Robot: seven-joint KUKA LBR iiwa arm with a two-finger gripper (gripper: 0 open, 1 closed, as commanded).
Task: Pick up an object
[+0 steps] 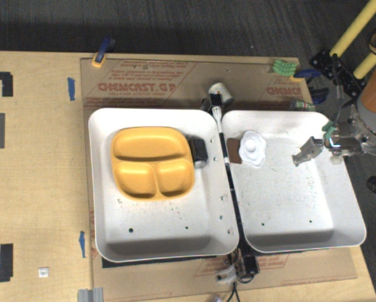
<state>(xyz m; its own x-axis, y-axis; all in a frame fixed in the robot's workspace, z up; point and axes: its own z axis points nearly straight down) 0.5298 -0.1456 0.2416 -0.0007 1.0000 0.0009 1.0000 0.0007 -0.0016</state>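
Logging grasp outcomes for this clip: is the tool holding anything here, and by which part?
Nothing is held. The tool hangs over bare floor of the right bin, well apart from the white object near that bin's left wall.

Two shallow white bins side by side on a cardboard sheet point(143, 80) over the tabletop point(30, 168). In the left bin point(156, 231), a yellow three-compartment tray point(153, 162) lying upside down toward the far-left part, with a small black and silver object point(198, 151) touching its right edge. In the right bin point(295, 225), a white bottle-like object point(252, 148) near the far-left corner, beside a brown patch point(233, 150). Gripper point(304, 154) reaching in from the right over the right bin, apart from the white object.
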